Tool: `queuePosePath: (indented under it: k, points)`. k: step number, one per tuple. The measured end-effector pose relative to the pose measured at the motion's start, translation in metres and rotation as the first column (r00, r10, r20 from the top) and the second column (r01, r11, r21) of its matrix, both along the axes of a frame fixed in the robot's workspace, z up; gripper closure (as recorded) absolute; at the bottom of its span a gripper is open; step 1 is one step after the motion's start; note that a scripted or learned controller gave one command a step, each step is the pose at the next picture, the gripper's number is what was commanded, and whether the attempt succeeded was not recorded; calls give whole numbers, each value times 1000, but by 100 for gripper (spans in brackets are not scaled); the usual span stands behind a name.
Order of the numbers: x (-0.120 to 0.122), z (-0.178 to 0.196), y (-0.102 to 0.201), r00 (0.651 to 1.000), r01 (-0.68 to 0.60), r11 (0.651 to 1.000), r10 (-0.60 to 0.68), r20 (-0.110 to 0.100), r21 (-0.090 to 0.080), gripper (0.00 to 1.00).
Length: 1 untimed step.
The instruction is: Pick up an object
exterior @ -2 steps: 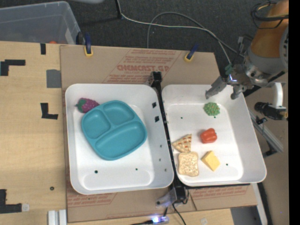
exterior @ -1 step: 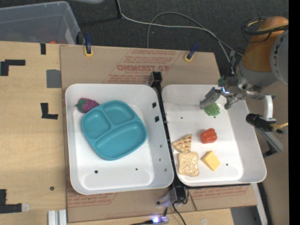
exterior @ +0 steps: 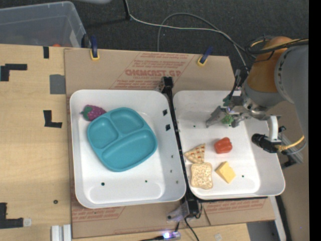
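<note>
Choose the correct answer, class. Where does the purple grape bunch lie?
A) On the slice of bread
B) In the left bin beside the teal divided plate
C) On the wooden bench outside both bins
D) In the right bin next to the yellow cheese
B: the purple grape bunch lies in the left bin, at the upper left edge of the teal divided plate.

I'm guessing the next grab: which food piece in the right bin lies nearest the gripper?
The red pepper, just below the gripper; the pizza slice, bread and cheese lie farther toward the bin's near edge.

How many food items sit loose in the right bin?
4: pizza slice, bread slice, cheese wedge, red pepper. A green piece at the claw may be a fifth.
</note>
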State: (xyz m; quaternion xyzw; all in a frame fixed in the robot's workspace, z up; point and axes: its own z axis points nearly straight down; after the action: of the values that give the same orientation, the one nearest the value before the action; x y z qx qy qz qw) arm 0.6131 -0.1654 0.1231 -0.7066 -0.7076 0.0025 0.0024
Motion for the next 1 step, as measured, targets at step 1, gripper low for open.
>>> queuePosePath:
  k: [1]
  points:
    - [0,-40,1,1000,-1,1000,1,7,-2,0]
